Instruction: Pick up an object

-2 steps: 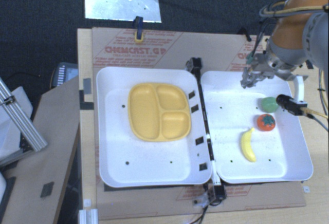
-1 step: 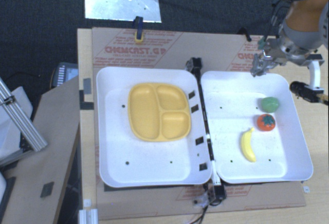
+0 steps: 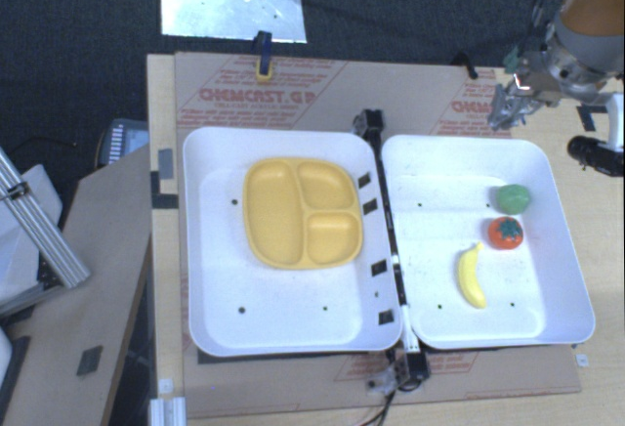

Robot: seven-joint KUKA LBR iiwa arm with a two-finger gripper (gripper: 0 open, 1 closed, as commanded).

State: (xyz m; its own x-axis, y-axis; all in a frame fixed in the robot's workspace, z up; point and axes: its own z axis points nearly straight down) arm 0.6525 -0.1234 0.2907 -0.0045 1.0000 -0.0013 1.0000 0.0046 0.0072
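**Inspector:** State the position of the arm.

**Assistant:** The arm (image 3: pixel 586 14) enters at the upper right. Its gripper (image 3: pixel 506 111) hangs over the bench's brown board (image 3: pixel 293 92), just beyond the far edge of the right bin (image 3: pixel 439 317), near that bin's far right corner.

**Inspector:** Is it grasping anything?

**Assistant:** Nothing lies between its fingers. Whether they are spread or closed, I cannot tell; they are too small and blurred.

**Inspector:** Contents of the right bin?

**Assistant:** Three items, all towards its right edge. A green ball-shaped object (image 3: pixel 513 197) sits farthest back. A red tomato-like toy (image 3: pixel 505 233) lies just beside it, on the near side. A yellow banana (image 3: pixel 471 277) lies nearer still, slightly inward, its upper tip close to the red toy. All three rest on the bin floor, well apart from the gripper.

**Inspector:** And the left bin?

**Assistant:** The left bin (image 3: pixel 215 317) holds a yellow divided plate (image 3: pixel 301 212), three compartments, lying flat around the bin's centre, towards its far edge.
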